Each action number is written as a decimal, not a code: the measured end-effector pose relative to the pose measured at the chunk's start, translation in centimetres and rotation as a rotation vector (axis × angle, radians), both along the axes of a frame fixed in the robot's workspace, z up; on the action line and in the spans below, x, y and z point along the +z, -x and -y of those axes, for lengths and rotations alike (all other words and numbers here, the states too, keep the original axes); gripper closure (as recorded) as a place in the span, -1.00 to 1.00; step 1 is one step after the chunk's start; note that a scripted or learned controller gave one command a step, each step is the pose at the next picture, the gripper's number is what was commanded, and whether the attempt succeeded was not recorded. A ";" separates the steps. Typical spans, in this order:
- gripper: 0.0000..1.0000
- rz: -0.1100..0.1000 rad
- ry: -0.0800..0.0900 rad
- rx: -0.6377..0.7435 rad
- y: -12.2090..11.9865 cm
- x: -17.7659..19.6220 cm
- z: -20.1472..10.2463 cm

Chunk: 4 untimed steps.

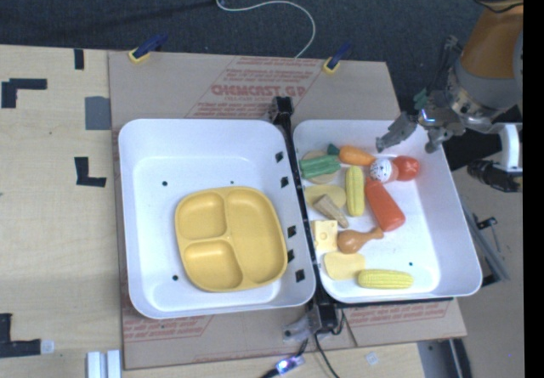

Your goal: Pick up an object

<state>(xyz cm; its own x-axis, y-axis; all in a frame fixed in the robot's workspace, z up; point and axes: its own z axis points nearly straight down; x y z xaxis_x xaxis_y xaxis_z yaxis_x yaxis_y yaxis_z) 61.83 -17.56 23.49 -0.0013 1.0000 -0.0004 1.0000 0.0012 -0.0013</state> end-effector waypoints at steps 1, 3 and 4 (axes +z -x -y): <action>-1.00 -0.006 0.000 0.001 0.0 -6.5 0.0; -1.00 -0.002 0.001 0.002 -0.3 -15.3 -0.1; 1.00 -0.001 0.001 0.003 -0.4 -14.0 -0.2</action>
